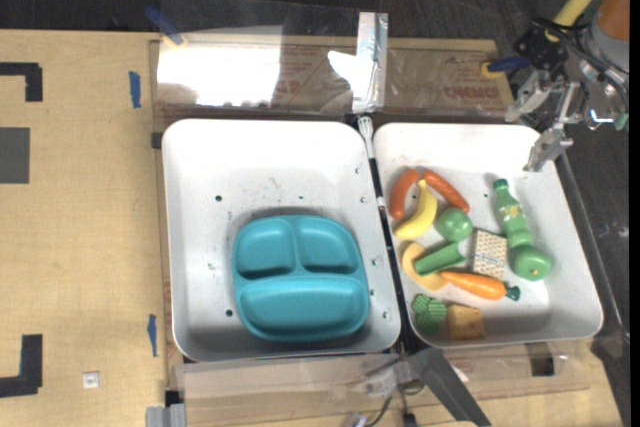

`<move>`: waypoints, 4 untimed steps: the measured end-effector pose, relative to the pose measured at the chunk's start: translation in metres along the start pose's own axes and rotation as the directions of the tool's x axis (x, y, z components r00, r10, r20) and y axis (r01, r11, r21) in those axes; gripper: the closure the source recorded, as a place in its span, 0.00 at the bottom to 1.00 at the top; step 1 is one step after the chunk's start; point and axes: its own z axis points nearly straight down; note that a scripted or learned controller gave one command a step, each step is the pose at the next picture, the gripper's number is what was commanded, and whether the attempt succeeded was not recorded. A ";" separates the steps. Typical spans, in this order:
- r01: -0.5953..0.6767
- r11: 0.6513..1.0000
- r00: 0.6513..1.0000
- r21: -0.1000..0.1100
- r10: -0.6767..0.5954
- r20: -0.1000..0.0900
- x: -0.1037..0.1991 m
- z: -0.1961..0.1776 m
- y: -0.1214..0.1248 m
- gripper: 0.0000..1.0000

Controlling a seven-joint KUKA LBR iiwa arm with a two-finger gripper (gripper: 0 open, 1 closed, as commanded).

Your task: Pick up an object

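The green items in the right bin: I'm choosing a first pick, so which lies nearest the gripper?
The green bottle along the bin's right side; its cap end points toward the gripper, while the other green pieces lie farther left and lower.

Single fixed camera, high above bench (80, 215), looking down at slant. Far enough to take in both white bins whole. Gripper (548, 151) sits at upper right of view, over far right corner of right bin (580, 300). Left bin (195, 215) lies well left of gripper and lower in frame, nearer camera's foot. Clear sheeting (270, 65) stands left of gripper along far edge.
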 end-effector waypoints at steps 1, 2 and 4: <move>0.172 0.985 0.985 -0.002 -0.172 -0.004 -0.010 0.142 -0.002 0.00; 0.152 0.988 0.988 -0.004 -0.152 0.004 0.034 0.146 0.087 0.00; 0.317 0.949 0.949 0.000 -0.317 0.006 0.097 0.144 0.102 0.00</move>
